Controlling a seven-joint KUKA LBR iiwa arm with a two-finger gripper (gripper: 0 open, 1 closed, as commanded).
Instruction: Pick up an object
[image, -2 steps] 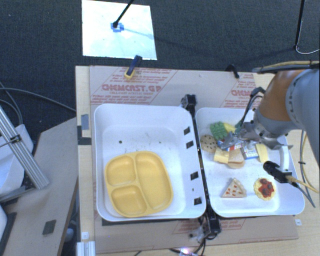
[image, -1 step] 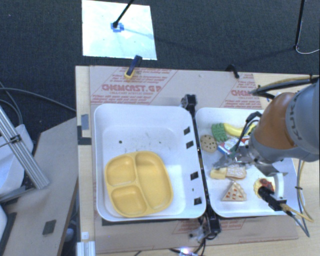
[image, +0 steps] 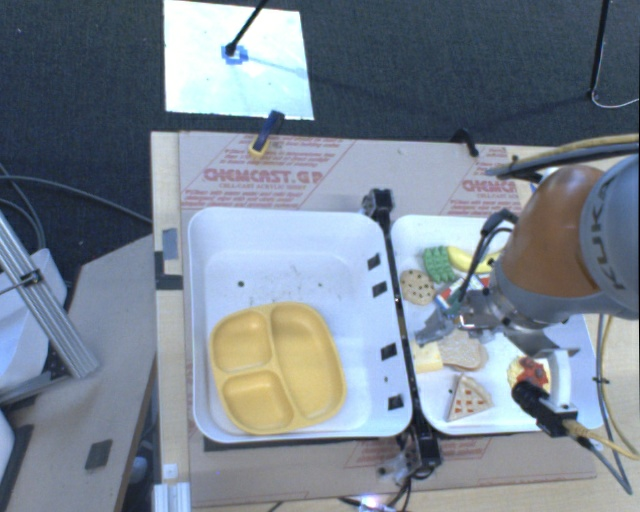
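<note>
Gripper (image: 437, 325) low in right bin (image: 590, 400), beside the bread slice (image: 463, 351), cookie (image: 417, 287) and cheese (image: 428, 358), likely lining up a grasp. Cannot tell its state. Yellow tray (image: 276, 366) sits in left bin (image: 290, 240).

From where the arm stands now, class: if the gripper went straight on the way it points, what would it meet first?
Probably the slice of bread, lying just under the gripper in the right bin; depth is hard to judge from above.
</note>
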